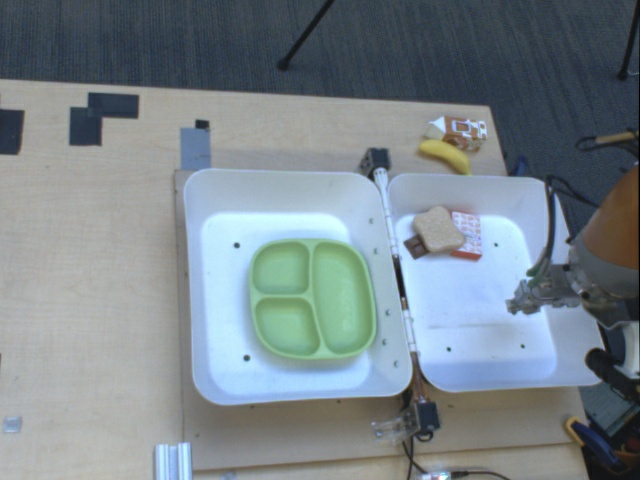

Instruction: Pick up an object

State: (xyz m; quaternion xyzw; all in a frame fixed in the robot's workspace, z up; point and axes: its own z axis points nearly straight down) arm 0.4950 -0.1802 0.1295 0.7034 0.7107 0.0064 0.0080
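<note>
A tan slice of toy bread [437, 229] lies in the right bin [480, 353] near its far left corner. It overlaps a red-and-white packet [467, 236] and a small dark brown piece [415, 247]. My gripper [524, 300] hangs at the bin's right side, well to the right of and nearer than these objects. Nothing shows between its fingertips.
The left bin [215, 298] holds a green three-compartment plate [312, 298]. Behind the right bin on the bench lie a toy banana [444, 154] and a small white-and-orange carton [459, 128]. The arm's orange band [612, 223] sits at the right edge.
</note>
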